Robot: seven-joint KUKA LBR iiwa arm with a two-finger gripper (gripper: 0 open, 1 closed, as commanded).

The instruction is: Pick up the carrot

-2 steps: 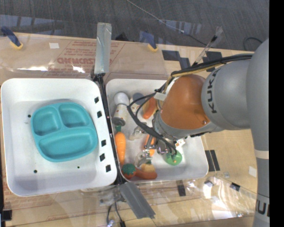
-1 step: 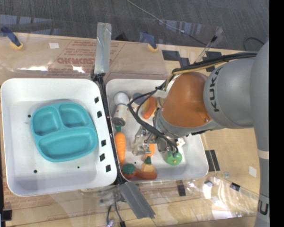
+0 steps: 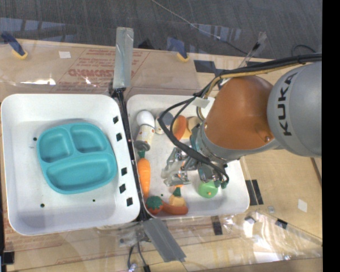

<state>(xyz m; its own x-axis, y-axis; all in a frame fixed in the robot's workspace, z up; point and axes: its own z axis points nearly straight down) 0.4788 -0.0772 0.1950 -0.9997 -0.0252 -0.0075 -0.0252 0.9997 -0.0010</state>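
The carrot (image 3: 143, 175) is a short orange piece lying lengthwise along the left wall of the right bin (image 3: 238, 200), near the divider. My gripper (image 3: 176, 171) hangs over the middle of that bin, a little to the right of the carrot and apart from it, with nothing visibly held. The arm's orange band and grey body cover the right part of the bin.
A white bottle (image 3: 144, 126) lies just behind the carrot. An orange-red vegetable with a green top (image 3: 168, 208) lies at the bin's front wall, and a green round fruit (image 3: 207, 189) sits by the gripper. An orange piece (image 3: 180, 127) lies further back. The left bin (image 3: 17, 208) holds a teal divided plate (image 3: 76, 157).
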